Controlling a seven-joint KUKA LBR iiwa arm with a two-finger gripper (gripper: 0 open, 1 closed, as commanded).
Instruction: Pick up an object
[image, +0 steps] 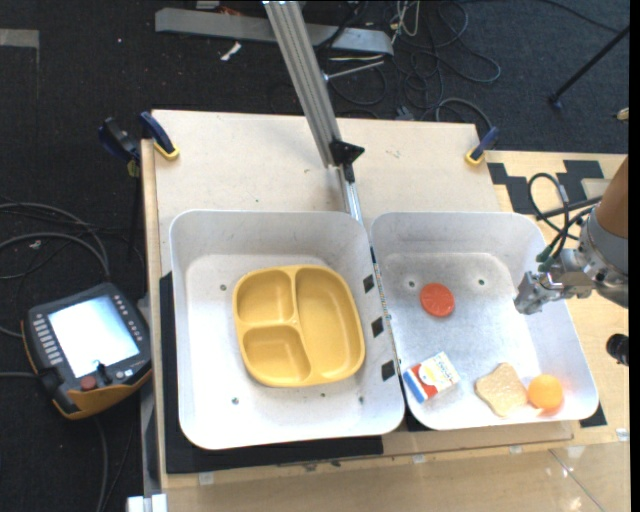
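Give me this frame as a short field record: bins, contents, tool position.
left bin: holds a yellow divided tray, three compartments, nothing visible in them
right bin: holds four items
red disc: upper middle of right bin, apart from the rest
small carton: near front edge, left of the toast slice
toast slice: front right, touching or nearly touching the orange ball
orange ball: front right corner
tool: at right bin's right rim, nothing seen between its fingers
task status: no object picked up yet

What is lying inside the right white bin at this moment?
The right bin holds a red disc, a small carton, a toast slice and an orange ball. The gripper covers part of its right rim.
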